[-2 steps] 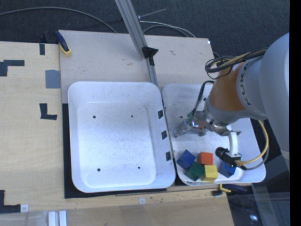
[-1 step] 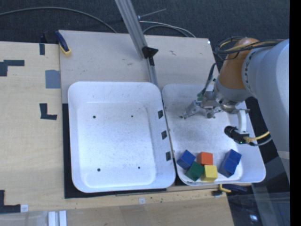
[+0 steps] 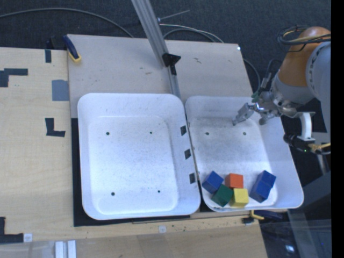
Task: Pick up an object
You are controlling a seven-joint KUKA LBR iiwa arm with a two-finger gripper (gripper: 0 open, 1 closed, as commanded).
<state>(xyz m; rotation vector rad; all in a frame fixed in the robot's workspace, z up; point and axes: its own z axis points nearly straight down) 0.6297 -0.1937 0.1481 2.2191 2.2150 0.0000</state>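
**Fig. — Gripper spread over the right bin's far end; blocks grouped at the near end**

The gripper [image 3: 251, 115] is seen at the far right of the right bin [image 3: 226, 144], carried by the grey arm [image 3: 314, 74] w/ its orange band [image 3: 295, 63]. Its two fingers [image 3: 240, 116] are splayed well apart, approx. fully spread, and nothing is gripped between them. Contact w/ the bin floor cannot be judged from this angle; no block is touched.

The task objects are clustered at the bin's near end, well apart from the gripper. A blue block [image 3: 213, 181], an orange block [image 3: 234, 180], a green block [image 3: 222, 196] and a yellow block [image 3: 239, 197] are packed together, touching or nearly so. A larger blue block [image 3: 263, 186] is set just beside them, to the right, resting tilted against the bin wall.

The left bin [image 3: 131, 155] is shown adjacent, its rim touching that of the right bin. Both bins are carried on a pale board [image 3: 118, 69]; a wooden bench [image 3: 27, 144] w/ dark tape marks is seen to the left. A metal rail [image 3: 153, 31] is slanted across the far side, and cables [image 3: 80, 18] are laid on dark flooring beyond.
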